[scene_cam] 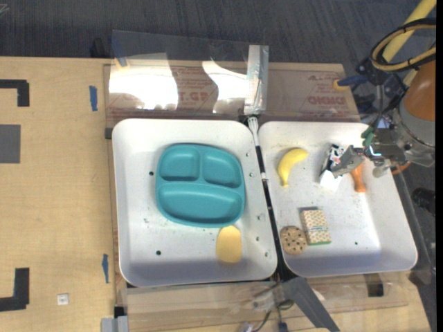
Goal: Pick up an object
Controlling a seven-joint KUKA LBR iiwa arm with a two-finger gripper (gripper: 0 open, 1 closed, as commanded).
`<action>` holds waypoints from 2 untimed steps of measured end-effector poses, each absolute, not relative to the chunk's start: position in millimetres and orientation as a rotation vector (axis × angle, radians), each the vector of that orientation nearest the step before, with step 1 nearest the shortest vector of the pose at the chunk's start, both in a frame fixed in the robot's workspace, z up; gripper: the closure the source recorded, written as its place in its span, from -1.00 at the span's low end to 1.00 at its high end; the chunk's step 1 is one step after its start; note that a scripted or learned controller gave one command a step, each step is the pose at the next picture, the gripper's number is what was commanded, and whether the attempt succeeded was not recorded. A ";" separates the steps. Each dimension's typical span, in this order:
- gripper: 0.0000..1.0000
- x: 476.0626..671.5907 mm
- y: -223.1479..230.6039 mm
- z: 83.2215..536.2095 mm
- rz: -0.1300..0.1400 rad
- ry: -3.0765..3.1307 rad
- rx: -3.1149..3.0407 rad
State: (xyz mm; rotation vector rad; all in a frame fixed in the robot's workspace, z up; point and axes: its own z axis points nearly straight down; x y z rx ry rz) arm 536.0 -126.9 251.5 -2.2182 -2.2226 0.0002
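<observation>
In the right bin (387, 254) lie a yellow banana (290, 163), a round brown cookie (293, 239) and a small speckled tan block (315, 225). A thin orange piece (358, 179) lies near the bin's upper right. My gripper (335, 166) reaches in from the right over the upper part of this bin, to the right of the banana and just left of the orange piece. The cookie and the tan block sit well below it. I see nothing held in it.
The left bin (131, 241) holds a teal divided plate (201, 184) and a yellow rounded object (229, 243) below it. A clear plastic panel (187, 81) stands behind the bins. Yellow cables (405, 37) hang at the upper right.
</observation>
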 end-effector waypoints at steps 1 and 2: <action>-1.00 476.7 -95.4 143.2 0.008 -2.292 -2.135; -1.00 482.4 -96.4 90.0 -0.011 -2.306 -2.141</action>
